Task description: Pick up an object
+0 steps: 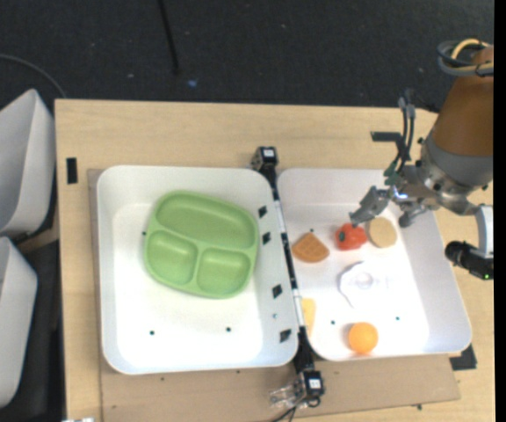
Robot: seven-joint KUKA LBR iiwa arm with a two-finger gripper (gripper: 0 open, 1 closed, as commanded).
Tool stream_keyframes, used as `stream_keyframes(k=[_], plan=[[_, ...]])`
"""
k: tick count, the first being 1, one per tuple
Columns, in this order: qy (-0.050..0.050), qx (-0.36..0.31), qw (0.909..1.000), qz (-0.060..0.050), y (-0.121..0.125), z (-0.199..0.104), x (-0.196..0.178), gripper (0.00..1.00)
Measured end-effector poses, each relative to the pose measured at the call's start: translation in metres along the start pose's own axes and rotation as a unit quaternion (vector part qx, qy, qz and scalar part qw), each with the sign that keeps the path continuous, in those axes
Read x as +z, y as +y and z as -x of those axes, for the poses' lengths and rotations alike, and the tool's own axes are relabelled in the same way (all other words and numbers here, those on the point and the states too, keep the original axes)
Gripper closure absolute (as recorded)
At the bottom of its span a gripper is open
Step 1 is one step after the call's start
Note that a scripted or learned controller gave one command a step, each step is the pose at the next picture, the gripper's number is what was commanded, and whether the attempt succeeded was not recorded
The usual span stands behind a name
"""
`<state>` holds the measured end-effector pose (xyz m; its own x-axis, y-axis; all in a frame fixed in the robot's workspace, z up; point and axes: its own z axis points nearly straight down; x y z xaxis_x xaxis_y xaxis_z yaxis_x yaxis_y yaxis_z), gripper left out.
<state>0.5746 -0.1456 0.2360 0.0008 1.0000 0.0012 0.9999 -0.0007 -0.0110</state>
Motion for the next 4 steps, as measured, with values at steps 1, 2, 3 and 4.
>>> stream_keyframes(k=[1, 2, 3, 4], plan=[[-0.001, -0.001, 1.0000, 0.006, 0.002, 0.000, -0.006, 0.00], [-0.001, -0.001, 1.0000, 0.004, 0.004, -0.009, 0.050, 0.00], [-0.001, 0.001, 1.0000, 0.003, -0.002, -0.013, 0.111, 0.00], [0.000, 0.002, 1.0000, 0.007, 0.000, -0.011, 0.132, 0.00]])
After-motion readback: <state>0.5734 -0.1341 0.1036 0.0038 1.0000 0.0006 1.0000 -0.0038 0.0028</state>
